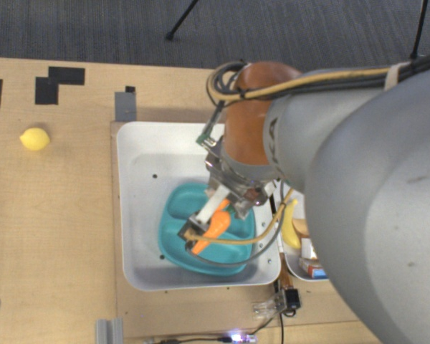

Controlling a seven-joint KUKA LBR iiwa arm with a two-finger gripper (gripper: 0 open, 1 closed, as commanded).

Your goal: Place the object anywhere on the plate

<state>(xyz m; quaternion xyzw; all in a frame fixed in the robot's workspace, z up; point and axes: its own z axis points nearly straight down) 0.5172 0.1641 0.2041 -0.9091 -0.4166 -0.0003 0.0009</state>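
On the right of the scene, you have the grey arm (358,192) filling most of the view, its orange band (254,120) sitting above the wrist as it reaches left across the bench (50,249). The left white bin (129,192) is the next largest thing. The teal plate (173,224) lies in its near right part, close to the bin's right wall. The gripper (228,205) is down low over the right side of that plate. You cannot tell whether it is wide, narrow or gripping anything, because the wrist hides it.

The orange carrot-shaped object (216,226) is on the plate just beside the gripper, lying at a slant towards the near left. At the arm's edge you can see a slice of the right bin (290,272), with a yellow item (292,231) and a small carton (314,267) in it. Far left, a lemon (34,139) sits alone on the bench, well apart from both bins.
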